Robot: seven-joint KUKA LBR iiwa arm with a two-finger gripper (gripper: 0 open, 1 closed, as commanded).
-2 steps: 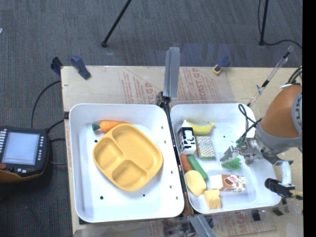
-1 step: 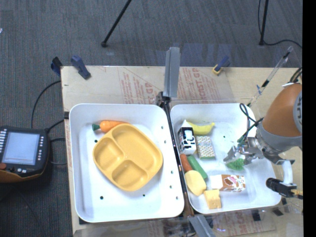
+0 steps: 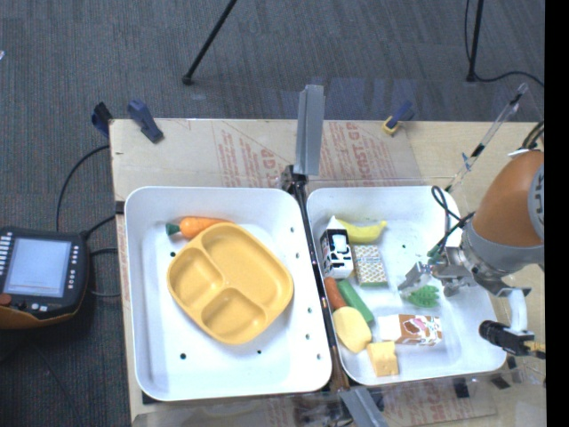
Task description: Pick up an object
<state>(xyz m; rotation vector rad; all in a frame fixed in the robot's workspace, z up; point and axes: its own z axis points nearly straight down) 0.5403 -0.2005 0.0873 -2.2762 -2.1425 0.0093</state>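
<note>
The gripper [image 3: 425, 278] hangs low in the right bin [image 3: 409, 207], just over the green vegetable [image 3: 426, 296]. I cannot tell how wide it stands. The brown carton [image 3: 418, 329] lies just beside; a crooked approach could push it instead.

A tray [image 3: 230, 280] and carrot [image 3: 197, 227] lie in the left bin [image 3: 142, 327]; food items seemingly crowd the right bin [image 3: 404, 203].
</note>
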